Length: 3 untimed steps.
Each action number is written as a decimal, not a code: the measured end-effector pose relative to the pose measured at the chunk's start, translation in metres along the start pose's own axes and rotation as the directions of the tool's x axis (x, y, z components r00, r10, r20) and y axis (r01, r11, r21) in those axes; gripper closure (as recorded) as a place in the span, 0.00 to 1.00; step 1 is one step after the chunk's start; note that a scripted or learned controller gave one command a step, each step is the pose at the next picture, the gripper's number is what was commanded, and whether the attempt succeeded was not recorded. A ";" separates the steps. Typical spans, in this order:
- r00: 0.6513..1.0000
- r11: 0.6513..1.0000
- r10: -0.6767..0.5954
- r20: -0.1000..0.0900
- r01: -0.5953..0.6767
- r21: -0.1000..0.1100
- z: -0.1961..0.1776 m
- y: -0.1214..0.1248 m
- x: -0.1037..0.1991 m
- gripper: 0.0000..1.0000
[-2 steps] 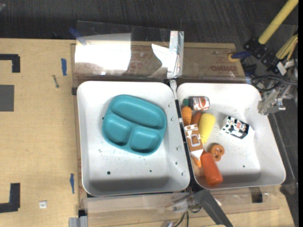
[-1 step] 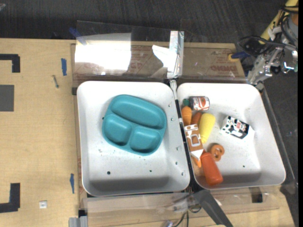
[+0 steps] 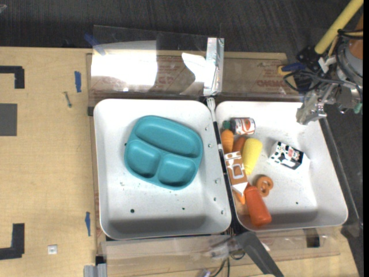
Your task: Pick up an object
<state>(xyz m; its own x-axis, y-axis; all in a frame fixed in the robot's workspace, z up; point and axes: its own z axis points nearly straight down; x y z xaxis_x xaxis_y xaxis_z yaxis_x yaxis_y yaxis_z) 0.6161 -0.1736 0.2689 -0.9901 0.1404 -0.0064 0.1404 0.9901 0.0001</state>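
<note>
The right bin (image 3: 323,206) holds a small can (image 3: 243,126), an orange carrot-like piece (image 3: 228,140), a yellow lemon-shaped piece (image 3: 251,153), a black-and-white box (image 3: 286,155), an orange-and-white carton (image 3: 236,172), a small orange pretzel-shaped ring (image 3: 264,184) and a red-orange bottle (image 3: 256,205). My gripper (image 3: 307,111) hangs over the bin's far right corner, above and to the right of the black-and-white box. Nothing shows between its fingers.
The left bin (image 3: 115,206) carries a teal divided plate (image 3: 164,151). A clear plastic sheet (image 3: 155,68) stands behind the bins. Cables and a yellow rod (image 3: 340,22) crowd the upper right near the arm.
</note>
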 end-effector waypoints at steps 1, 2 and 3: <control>0.996 0.996 -0.087 0.000 0.087 0.003 -0.003 -0.065 0.081 1.00; 0.996 0.996 -0.090 0.004 0.090 0.001 -0.026 -0.055 0.038 1.00; 0.978 0.978 -0.210 0.001 0.210 -0.001 -0.013 -0.039 -0.053 1.00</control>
<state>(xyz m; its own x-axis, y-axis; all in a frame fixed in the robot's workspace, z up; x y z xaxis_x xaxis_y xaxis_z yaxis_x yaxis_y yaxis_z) 0.6629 -0.2199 0.2822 -0.9975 -0.0709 -0.0074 -0.0709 0.9975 -0.0001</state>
